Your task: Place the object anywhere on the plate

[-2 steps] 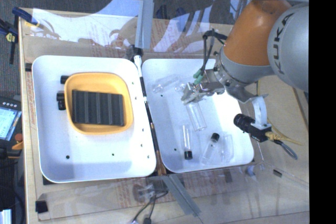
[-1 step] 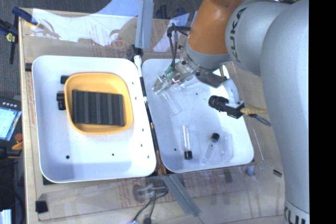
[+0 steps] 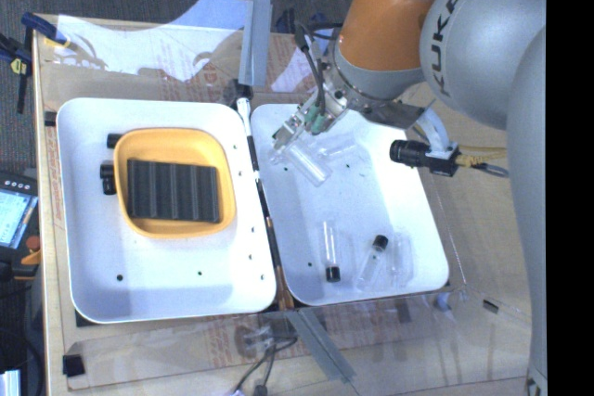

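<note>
A yellow plate (image 3: pixel 173 146) lies in the left bin (image 3: pixel 93 274), and a dark ribbed block (image 3: pixel 176 190) rests across its middle. Several clear vials with black caps lie in the right bin (image 3: pixel 422 218): one (image 3: pixel 329 248) near the front centre, another (image 3: pixel 373 259) beside it, and a third clear one (image 3: pixel 400 257) further right. My gripper (image 3: pixel 299 133) hangs low over the back left corner of the right bin, close to the wall between the bins. A clear tube-like piece (image 3: pixel 311 166) lies just below it; I cannot tell whether it is held.
Two small black items (image 3: pixel 108 177) sit against the plate's left side in the left bin. A black cylinder with a yellow cable (image 3: pixel 422 153) juts out at the right bin's right rim. The arm's orange band (image 3: pixel 394 5) looms over the back right. Papers (image 3: pixel 139 42) lie behind the bins.
</note>
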`<state>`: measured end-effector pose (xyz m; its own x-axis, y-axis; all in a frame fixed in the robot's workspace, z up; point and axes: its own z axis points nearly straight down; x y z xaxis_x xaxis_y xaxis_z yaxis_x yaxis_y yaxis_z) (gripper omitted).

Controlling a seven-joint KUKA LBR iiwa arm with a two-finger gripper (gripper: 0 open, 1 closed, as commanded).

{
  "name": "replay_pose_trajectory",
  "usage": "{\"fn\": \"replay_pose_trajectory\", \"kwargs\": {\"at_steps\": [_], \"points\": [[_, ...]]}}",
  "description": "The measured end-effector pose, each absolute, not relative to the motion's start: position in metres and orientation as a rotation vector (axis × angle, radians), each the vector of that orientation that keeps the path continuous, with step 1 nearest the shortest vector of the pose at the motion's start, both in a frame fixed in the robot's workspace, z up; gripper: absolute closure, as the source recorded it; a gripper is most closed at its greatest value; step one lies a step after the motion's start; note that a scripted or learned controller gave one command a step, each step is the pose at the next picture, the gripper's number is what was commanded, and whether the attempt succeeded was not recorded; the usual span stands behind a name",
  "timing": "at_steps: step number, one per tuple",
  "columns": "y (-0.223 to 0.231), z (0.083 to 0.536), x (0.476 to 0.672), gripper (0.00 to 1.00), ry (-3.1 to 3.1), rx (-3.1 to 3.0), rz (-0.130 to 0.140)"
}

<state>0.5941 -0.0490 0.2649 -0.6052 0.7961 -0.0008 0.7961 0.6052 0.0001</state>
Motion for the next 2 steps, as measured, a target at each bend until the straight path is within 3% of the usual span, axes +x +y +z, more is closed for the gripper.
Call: {"fn": "replay_pose_trajectory", "kwargs": {"at_steps": [1,2], "points": [[-0.0303,0.2029,0.5939,1.0,2.953,1.085,-0.003],[-0.0307,0.2032,0.594,0.0,2.952,1.085,-0.003]]}}
